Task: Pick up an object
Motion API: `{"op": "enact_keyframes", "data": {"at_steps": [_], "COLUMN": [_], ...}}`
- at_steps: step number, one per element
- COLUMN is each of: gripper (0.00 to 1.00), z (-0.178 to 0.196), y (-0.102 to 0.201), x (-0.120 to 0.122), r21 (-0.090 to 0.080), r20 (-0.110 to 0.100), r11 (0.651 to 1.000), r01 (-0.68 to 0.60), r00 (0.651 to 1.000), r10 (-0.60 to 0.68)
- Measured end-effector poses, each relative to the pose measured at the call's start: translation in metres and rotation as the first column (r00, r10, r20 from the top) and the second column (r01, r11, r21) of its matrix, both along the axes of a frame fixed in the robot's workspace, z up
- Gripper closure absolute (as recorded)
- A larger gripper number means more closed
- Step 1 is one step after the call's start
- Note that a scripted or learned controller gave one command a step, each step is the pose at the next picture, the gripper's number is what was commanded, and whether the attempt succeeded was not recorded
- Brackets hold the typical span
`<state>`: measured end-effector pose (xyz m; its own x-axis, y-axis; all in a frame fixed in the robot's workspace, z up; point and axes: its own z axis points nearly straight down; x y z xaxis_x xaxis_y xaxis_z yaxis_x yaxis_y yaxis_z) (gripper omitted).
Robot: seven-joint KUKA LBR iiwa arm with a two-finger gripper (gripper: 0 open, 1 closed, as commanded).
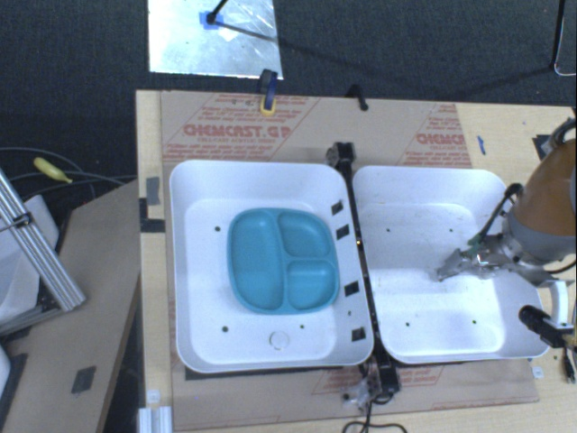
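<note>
- near edge of the bench: a small pale round disc (279,339) lies on the floor of the left bin (194,242), just in front of the blue divided plate (282,260); whether it is loose or part of the bin cannot be told.
- the blue divided plate, the likeliest thing to pick, lies flat at the middle of the left bin. it is a rounded rectangle; its long axis runs roughly toward and away from the camera, slightly slanted, with the one large compartment on the view's left and two smaller ones on the right.
- the gripper (448,270) sits low over the floor of the right bin (424,197), pointing toward the divider, well apart from the plate. nothing shows between its fingers; whether they are spread or pressed together cannot be told.
- risk, as a judgement: a closure here would catch only air, since no object lies near the tips in the right bin.
- risk: the plate is wide, shallow and flat; a two-finger grasp must take a rim or an inner ridge, and a slightly off descent could slide it against the bin wall.
- far side: cardboard sheet (234,129) under the bins, a foil sheet (212,25) beyond it.
</note>
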<state>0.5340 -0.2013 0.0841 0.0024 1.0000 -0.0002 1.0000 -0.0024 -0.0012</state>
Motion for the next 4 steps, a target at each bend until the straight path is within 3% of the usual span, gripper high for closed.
{"op": "enact_keyframes", "data": {"at_steps": [1,2,3,4], "gripper": [0.0,0.0,0.0,0.0], "z": [0.0,0.025,0.036,0.235], "y": [-0.006,0.068,0.107,0.122], "x": [-0.05,0.054,-0.013,0.02], "r21": [0.001,0.0,0.003,-0.002], "r20": [-0.002,0.013,-0.001,0.022], "r11": [1.0,1.0,1.0,1.0], "r01": [-0.001,-0.017,-0.005,-0.009], "r00": [1.0,1.0,1.0,1.0], "r10": [0.001,0.017,0.005,0.009]}}
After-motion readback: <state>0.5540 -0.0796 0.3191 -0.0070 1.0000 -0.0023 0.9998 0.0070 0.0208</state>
